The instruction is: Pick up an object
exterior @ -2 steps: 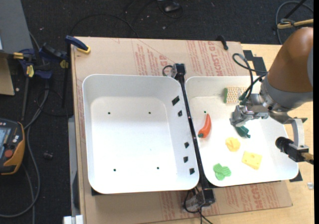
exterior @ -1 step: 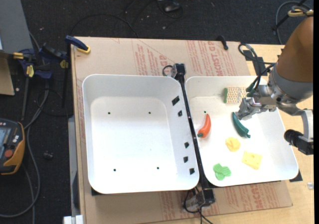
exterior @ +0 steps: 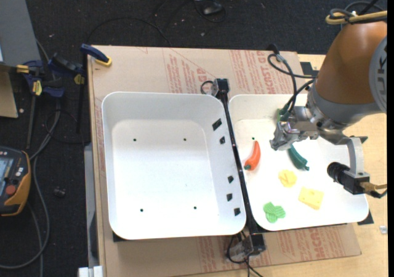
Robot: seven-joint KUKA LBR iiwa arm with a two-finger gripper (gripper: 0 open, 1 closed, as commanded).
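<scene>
Green toy (exterior: 274, 211) lies nearest; hand (exterior: 284, 138), grip unclear, hangs by teal piece (exterior: 298, 157) and chili (exterior: 253, 155). Closing off-centre could nudge them aside.

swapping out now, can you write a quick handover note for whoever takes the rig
Gripper: low in the right bin, above the dark green toy; nothing seen between its fingers.
Right bin holds an orange-red chili pepper, the dark green toy, a yellow round piece, a yellow cheese wedge and a light green toy.
Done: nothing lifted.
Left: grasp one object and raise it.
</scene>
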